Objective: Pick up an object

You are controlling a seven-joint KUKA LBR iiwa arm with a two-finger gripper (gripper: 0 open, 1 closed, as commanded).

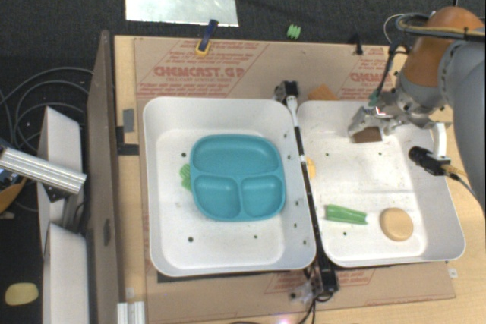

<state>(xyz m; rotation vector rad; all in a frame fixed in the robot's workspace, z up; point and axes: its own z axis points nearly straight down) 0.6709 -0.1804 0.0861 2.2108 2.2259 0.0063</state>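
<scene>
The gripper [372,120] hung over the far part of the right bin [357,254], just above a small brown object [367,136]; whether that object sat between its fingers, I cannot tell. Near the same bin's front lay a green piece [346,215] and, right of it, a round tan object [396,224]. The left bin [163,239] carried a blue divided tray [237,176].

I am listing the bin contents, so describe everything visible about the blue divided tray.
The blue divided tray is teal, plastic-looking, with rounded corners: one long compartment at the far side, two smaller ones nearer. It lies flat, slightly turned, in the left bin. A green object pokes out beneath its left edge.
</scene>
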